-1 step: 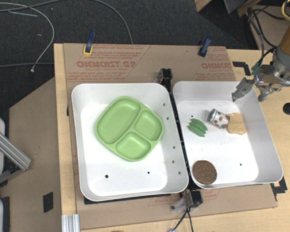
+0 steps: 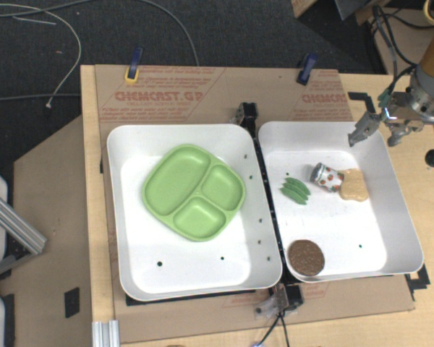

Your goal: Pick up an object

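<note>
Hand (image 2: 381,129) hovers over right bin's (image 2: 398,226) far right corner, fingers apart, nothing between them. In that bin: green pea pod (image 2: 296,190), small can (image 2: 325,176), tan bread piece (image 2: 354,186), brown cookie (image 2: 305,256). Left bin (image 2: 130,259) carries green divided plate (image 2: 194,191).

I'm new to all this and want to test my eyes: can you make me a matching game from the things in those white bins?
Things:
1. green divided plate
2. green pea pod
3. brown round patty
4. tan biscuit

Places:
A. right bin, near front edge
B. left bin
C. right bin, beside the small can
D. right bin, close to the divider between bins

Pairs: 1-B, 2-D, 3-A, 4-C
</note>
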{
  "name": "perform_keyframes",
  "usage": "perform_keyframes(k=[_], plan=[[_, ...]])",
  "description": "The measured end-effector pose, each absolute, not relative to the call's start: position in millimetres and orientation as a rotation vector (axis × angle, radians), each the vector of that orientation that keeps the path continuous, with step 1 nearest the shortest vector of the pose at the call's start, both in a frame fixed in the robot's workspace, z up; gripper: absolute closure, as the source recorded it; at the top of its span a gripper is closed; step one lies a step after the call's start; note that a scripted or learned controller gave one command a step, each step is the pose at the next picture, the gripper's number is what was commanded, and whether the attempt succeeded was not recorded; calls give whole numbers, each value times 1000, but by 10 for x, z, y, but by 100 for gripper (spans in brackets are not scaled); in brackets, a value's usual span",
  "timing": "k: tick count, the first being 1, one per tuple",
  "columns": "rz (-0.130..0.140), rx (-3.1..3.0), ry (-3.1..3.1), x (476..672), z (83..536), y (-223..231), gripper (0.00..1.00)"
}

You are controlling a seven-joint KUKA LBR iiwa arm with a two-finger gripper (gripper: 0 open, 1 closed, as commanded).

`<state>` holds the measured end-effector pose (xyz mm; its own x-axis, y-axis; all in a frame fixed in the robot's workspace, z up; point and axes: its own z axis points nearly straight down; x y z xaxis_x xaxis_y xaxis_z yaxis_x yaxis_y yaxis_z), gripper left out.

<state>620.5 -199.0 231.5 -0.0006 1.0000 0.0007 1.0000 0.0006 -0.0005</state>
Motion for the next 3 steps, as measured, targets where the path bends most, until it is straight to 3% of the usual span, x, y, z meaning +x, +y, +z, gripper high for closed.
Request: perform_keyframes(k=[3], plan=[[0, -2220, -2222, 6288, 842, -2025, 0]])
